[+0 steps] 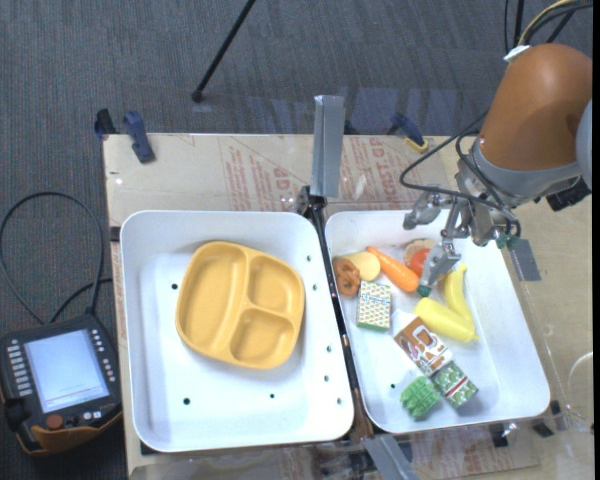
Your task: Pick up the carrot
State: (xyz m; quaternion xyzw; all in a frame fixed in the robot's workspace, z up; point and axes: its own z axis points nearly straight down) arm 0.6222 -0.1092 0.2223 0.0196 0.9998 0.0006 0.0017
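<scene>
right bin (535, 368), near end: green block (420, 396), small boxes | mid: yellow corn (444, 320), banana (458, 290) | far end: carrot (393, 268) lying flat, beside a round slice (348, 274) | jaws (436, 270) just right of the carrot, tips low, nothing between them; spread cannot be told | left bin: yellow tray (242, 304)
</scene>
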